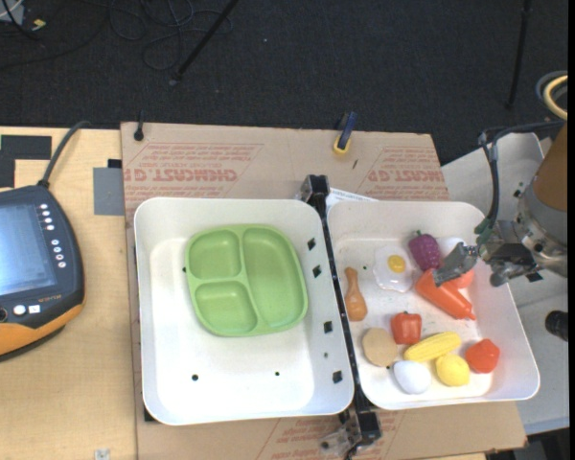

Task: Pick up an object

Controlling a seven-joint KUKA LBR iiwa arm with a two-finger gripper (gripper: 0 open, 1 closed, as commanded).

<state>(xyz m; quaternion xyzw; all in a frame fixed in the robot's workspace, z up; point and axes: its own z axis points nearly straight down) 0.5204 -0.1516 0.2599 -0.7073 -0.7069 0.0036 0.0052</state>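
My gripper [474, 268] hangs over the right side of the right bin [517, 353], open, its fingers spread apart with nothing held between them. Its left finger [453, 264] is just above the wide end of an orange carrot [448, 297]. Close by lie a purple grape bunch [424, 250] and a fried egg [394, 266]. Further forward are a red pepper [406, 328], a corn cob [432, 346], a lemon [451, 369], a tomato [482, 356], a white egg [411, 377], a tan cookie [379, 346] and a brown drumstick [354, 295].
The left bin [163, 353] holds a green divided plate [246, 280]. A black divider [333, 295] runs between the bins. A tablet-like pendant [19, 266] lies on the bench at far left. The arm's body [551, 199] stands over the right bin's right edge.
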